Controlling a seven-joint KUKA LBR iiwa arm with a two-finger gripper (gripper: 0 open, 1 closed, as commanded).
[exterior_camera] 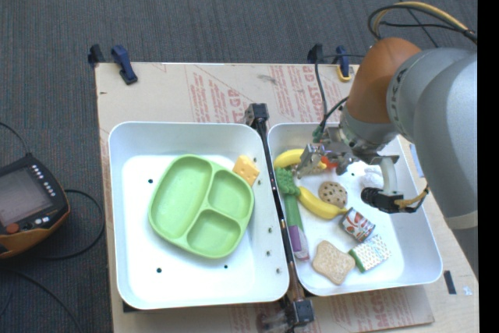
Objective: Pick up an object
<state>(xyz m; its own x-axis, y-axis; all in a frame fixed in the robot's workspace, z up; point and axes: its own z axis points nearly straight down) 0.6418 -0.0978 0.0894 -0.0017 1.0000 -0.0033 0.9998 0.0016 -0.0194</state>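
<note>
My gripper [318, 160] hangs over the far left part of the right bin [417, 257], just right of a yellow banana [287, 158] by the bin's back wall. A second banana [320, 203] lies below it, with a chocolate-chip cookie [333, 193] beside that. Further forward are a red and white can [357, 224], a small green carton [369, 253] and a slice of toast [333, 262]. A green vegetable piece [288, 185] and a purple marker [297, 235] lie along the bin's left wall. Nothing is seen held.
The left bin [129, 246] holds a green three-part plate [203, 205] with a cheese wedge [246, 168] at its upper right. The grey arm with its orange band [378, 82] covers the right bin's back right. A teach pendant [27, 203] lies on the floor at left.
</note>
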